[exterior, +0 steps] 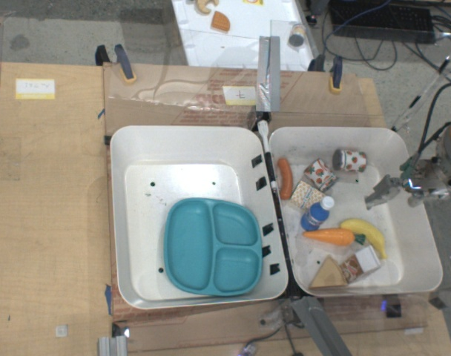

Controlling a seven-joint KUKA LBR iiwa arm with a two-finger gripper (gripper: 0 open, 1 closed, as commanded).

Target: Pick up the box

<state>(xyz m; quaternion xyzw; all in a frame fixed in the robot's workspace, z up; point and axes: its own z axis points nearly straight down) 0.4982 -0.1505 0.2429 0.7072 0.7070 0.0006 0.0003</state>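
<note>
A small patterned box (319, 174) lies in the upper middle of the right bin (418, 273). A cream checkered box (305, 195) touches it on its lower left. Another small brown-and-white box (361, 262) lies near the bin's front, beside a tan wedge (328, 274). My gripper (379, 192) hangs over the right part of this bin, to the right of the patterned boxes and above the banana (365, 233). Nothing shows between its tips.
The right bin also holds a sausage (285, 178), a printed can (349, 159), a blue-and-white bottle (317, 213) and a carrot (330, 236). A teal divided plate (212, 246) lies in the left bin (129, 199). Black clips line the wall between the bins.
</note>
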